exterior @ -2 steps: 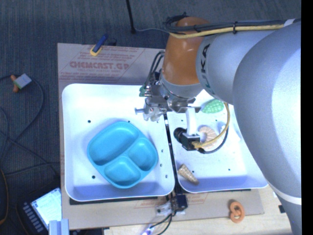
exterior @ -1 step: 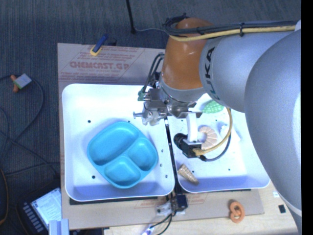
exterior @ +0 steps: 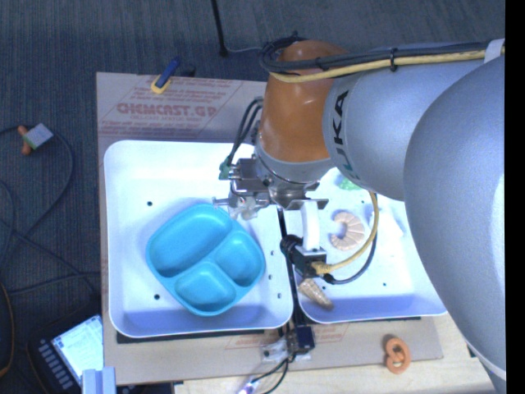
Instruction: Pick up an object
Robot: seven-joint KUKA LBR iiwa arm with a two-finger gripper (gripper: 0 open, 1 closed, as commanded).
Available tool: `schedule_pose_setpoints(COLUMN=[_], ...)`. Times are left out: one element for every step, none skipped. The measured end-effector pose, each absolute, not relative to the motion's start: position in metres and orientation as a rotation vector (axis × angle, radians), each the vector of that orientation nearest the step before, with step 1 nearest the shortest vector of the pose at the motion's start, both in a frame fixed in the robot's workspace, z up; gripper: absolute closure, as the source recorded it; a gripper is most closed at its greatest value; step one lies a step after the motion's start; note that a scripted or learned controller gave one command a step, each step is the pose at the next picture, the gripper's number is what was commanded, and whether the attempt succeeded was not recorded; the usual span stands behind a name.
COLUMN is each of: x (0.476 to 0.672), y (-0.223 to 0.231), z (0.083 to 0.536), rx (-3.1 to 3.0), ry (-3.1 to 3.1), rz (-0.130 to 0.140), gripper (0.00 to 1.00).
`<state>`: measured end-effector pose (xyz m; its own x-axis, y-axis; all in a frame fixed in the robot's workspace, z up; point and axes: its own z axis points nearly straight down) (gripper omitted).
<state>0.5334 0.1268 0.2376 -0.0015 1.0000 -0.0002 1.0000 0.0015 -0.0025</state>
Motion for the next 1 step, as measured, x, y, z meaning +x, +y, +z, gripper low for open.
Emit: schedule_pose_setpoints(x=[0.6121], y=[0.1527], z=[0.2336], rx=[-2.220], ry=[-2.224], rz=[0.002], gripper=[1.00])
